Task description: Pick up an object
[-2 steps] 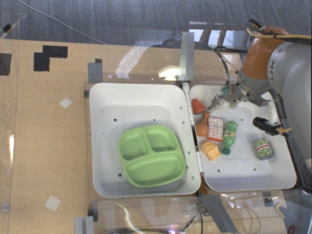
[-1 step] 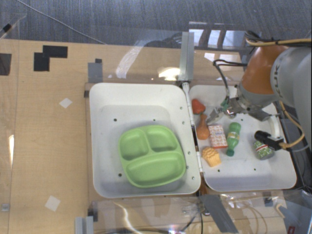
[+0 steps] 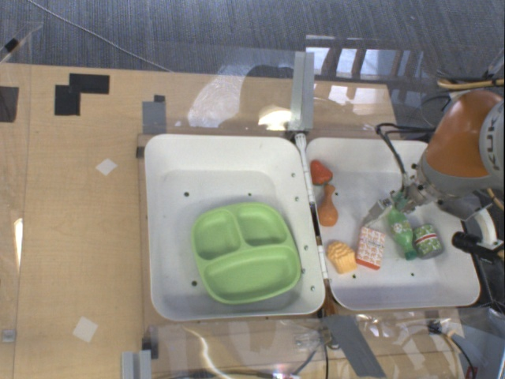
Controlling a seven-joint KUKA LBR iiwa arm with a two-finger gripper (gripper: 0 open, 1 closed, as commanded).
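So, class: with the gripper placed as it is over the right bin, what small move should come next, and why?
Probably a short descent: the gripper sits directly above the green bottle, which lies beside the small can, holding nothing visible.

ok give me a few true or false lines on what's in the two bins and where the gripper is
1. The green divided plastic plate lies in the left white bin. True.
2. The orange toy chicken drumstick is in the left bin. False: it lies in the right white bin, near the divider.
3. The gripper is over the right bin, just above the green toy bottle. True.
4. The yellow toy corn piece rests on the green plate. False: it lies on the floor of the right bin, beside the red-and-white patterned box.
5. The small green-and-red can sits at the far left of the left bin. False: it lies in the right bin, beside the green bottle.
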